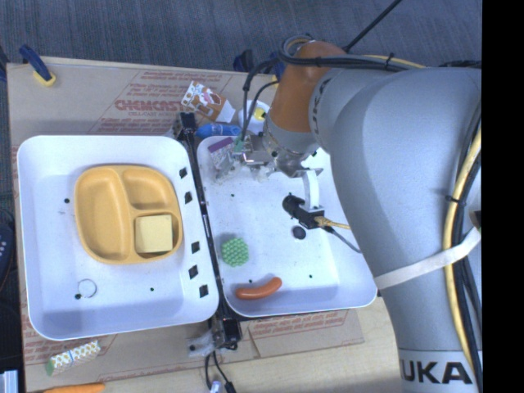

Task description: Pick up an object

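Observation:
My gripper point(232, 159) is down at the far left corner of the right bin point(327, 289), at the end of the grey arm with its orange band. Just beside it, against the bin's far wall, lies a small purple and white thing point(216, 145); whether the gripper touches it I cannot tell. A green knobbly ball point(235, 251) lies nearer the front of the same bin. By the front wall rests an orange-red sausage point(259, 287). Both are well apart from the gripper.
The left bin point(41, 301) holds a yellow divided plate point(102, 211) with a pale yellow block point(155, 233) in it, and a small clear ring point(86, 288). Behind the bins, a blue thing point(218, 129) and a printed packet point(201, 98) lie on the cardboard.

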